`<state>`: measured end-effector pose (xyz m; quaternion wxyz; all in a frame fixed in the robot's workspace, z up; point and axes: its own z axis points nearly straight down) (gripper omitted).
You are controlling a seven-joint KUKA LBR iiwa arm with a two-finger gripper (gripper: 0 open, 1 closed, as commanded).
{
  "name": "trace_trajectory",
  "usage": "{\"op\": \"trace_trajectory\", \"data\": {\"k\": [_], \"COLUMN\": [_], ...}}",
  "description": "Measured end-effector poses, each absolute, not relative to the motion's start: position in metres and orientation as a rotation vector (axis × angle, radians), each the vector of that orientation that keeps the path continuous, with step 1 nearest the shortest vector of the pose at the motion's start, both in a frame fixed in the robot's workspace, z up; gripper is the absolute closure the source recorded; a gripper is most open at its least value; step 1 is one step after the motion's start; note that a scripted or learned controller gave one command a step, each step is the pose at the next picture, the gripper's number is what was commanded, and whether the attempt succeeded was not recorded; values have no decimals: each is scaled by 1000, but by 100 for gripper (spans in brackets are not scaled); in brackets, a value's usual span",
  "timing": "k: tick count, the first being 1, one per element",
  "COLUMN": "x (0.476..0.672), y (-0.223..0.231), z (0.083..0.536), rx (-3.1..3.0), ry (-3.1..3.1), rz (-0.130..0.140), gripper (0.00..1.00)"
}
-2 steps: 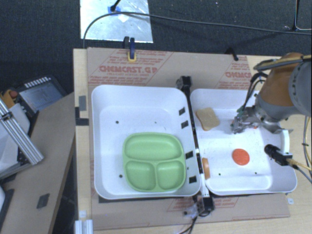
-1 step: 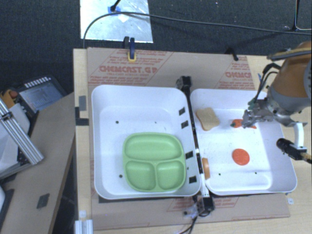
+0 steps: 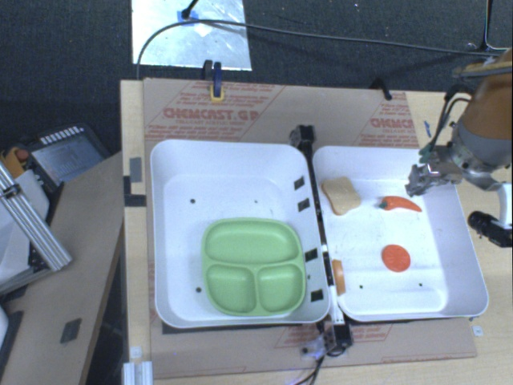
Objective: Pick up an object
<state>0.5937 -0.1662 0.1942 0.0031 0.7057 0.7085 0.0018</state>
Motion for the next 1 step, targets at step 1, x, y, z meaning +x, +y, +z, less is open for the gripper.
{"op": "trace_trajectory", "data": {"k": [1], "x": [595], "y": [-166], "z": [225], "rx": [2214], "ry": [2223], "rz": [4], "gripper": [100]}}
